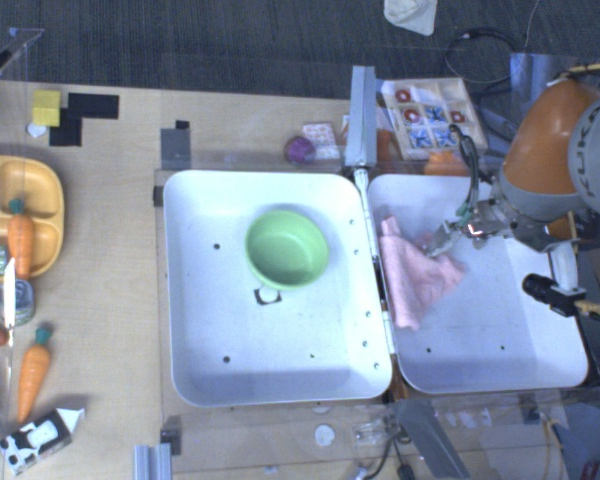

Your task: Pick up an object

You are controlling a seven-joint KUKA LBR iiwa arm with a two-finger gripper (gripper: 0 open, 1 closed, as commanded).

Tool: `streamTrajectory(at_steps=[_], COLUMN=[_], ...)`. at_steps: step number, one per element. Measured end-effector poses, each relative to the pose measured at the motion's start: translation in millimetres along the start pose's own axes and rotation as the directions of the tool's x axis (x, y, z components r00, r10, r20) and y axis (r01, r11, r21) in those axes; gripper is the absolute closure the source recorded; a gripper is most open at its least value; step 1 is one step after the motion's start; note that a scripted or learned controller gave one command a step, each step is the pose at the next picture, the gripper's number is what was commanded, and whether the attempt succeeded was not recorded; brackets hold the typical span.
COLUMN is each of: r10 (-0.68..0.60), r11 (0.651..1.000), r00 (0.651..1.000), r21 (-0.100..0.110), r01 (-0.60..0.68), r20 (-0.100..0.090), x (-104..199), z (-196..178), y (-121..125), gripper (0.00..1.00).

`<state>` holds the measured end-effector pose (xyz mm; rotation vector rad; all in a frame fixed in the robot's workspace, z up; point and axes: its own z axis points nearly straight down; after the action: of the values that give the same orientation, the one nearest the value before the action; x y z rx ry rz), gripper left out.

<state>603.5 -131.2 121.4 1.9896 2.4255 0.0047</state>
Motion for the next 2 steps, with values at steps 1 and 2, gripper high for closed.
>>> streamTrajectory(at_steps=[1, 2], r10=[-0.096, -0.098], r11=[0.995, 0.995], r00=[0.995, 0.995], r21=[-0.013, -0.025], r01=[0.097, 0.098], r20=[0.006, 0.01], x=[45.4, 45.7], z=[29.0, 15.1], y=[-26.2, -21.7], gripper=[0.0, 1.0])
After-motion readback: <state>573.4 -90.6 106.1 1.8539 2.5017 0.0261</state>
